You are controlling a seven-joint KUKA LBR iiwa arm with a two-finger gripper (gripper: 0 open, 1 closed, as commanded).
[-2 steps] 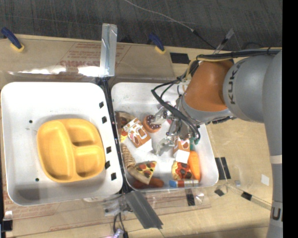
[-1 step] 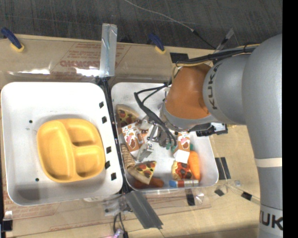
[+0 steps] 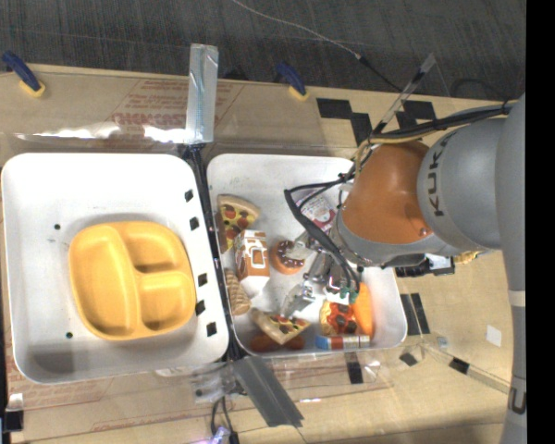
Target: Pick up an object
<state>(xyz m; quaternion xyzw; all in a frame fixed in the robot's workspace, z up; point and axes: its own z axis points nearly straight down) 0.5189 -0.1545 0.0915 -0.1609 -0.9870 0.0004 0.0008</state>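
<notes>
From up here I see the claw (image 3: 307,289) reaching down into the right bin (image 3: 259,169), its metal fingers low over the clutter toward the bin's 6 o'clock side, but I cannot tell whether they are spread or closed, and nothing sits visibly between them. Just at its 6 o'clock lies a toy pizza wedge (image 3: 279,326) — brown crust, red topping — touching or nearly touching the finger ends. At the claw's 3 o'clock, close beside it, is an orange and red toy cluster (image 3: 344,316), and below that a blue-and-white tube (image 3: 344,342) lies along the bin's near wall. At the claw's 10 o'clock sits a chocolate donut (image 3: 287,255), with a small brown-and-white carton (image 3: 251,253) just beside it at its 9 o'clock, and a second pizza slice (image 3: 235,216) farther up toward 11 o'clock. A waffle-textured cookie (image 3: 236,296) rests against the bin's left wall at about 9 o'clock from the claw. The arm's orange band (image 3: 388,197) and grey body (image 3: 476,188) loom over the bin's 3 o'clock corner, black cables looping off them. Well apart, at 9 o'clock, the left bin (image 3: 28,178) holds a yellow divided tray (image 3: 129,278). Both bins rest on the cardboard-covered bench (image 3: 92,91).
</notes>
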